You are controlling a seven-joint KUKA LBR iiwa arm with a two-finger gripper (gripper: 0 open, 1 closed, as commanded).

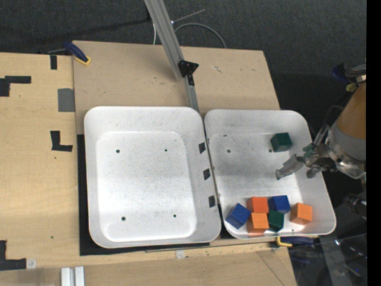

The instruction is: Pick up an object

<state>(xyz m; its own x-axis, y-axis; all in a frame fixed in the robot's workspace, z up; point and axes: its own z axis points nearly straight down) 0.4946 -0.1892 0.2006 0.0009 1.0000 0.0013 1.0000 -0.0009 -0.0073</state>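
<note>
You've got a light wooden bench (149, 76) carrying two shallow white bins side by side, touching at their inner edges. Left bin (143, 174) sits over a black mat (81, 201) that shows along its left and bottom edges. Right bin (238, 159) hangs near the bench's right edge. Black tape marks (58, 140) and a grey patch (66, 99) sit on the left bench panel. A metal rail (169, 34) runs diagonally across the top. Blue-yellow clamp (77, 52) grips the upper left corner.
</note>
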